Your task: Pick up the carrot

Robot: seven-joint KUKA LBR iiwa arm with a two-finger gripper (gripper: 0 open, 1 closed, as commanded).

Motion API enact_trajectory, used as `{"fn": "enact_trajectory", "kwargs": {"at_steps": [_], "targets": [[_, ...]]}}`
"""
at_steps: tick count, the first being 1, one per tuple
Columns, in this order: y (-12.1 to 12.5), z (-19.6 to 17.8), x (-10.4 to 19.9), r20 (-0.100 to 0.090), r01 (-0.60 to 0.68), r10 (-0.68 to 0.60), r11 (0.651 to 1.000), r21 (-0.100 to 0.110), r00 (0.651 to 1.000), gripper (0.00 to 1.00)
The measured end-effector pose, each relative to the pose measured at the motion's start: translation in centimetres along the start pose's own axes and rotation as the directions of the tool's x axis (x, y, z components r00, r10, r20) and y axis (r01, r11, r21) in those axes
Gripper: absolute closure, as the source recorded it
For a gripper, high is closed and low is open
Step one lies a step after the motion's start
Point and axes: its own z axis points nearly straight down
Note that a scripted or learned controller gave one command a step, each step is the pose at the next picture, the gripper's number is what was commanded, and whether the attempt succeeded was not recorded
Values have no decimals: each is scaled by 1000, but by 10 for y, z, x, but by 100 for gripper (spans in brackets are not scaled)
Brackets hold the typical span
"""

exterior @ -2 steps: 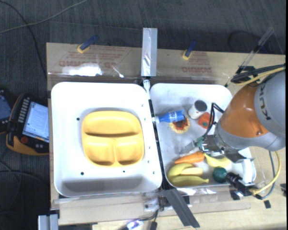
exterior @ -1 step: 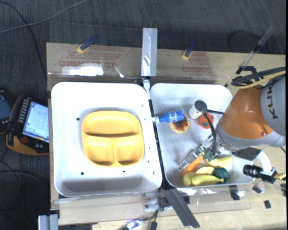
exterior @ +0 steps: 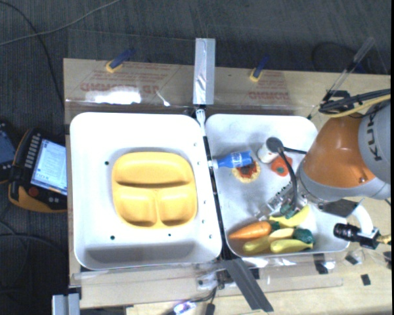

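- The arm [exterior: 345, 159], grey with a broad orange band, reaches in from the right over the right bin [exterior: 249, 123].
- Its gripper [exterior: 284, 202] hangs low over the near part of that bin; whether it is apart or together I cannot tell, since the tip is small and dark against the clutter.
- The carrot [exterior: 251, 230] lies on the floor of the right bin near its near wall, orange, lengthwise left to right, with its thick end toward the right.
- The carrot sits just to the near left of the gripper, and nothing shows it lifted or clamped.
- Just right of the carrot lie yellow pieces, among them a banana [exterior: 285, 245], with a green item [exterior: 305, 235] touching them.
- Farther back in the same bin are a blue bottle [exterior: 236, 159], a small red and tan item [exterior: 248, 170], and a white and orange piece [exterior: 274, 157] beside a dark cable.
- The left bin [exterior: 92, 176] holds a yellow divided tray [exterior: 154, 188], roughly centred.
- A handheld pendant [exterior: 43, 172] rests on the floor far left of the bench.
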Motion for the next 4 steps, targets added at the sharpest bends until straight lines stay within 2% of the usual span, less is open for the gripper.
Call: {"fn": "enact_trajectory", "kwargs": {"at_steps": [1, 2, 3, 4], "targets": [[45, -32, -40, -10, -130, 130, 991, 18, 992, 100], [115, -99, -85, -3, -312, 312, 950, 21, 950, 100], [115, -99, -85, -2, -312, 313, 950, 21, 950, 0], [-4, -20, -63, -6, -272, 273, 962, 23, 962, 0]]}}
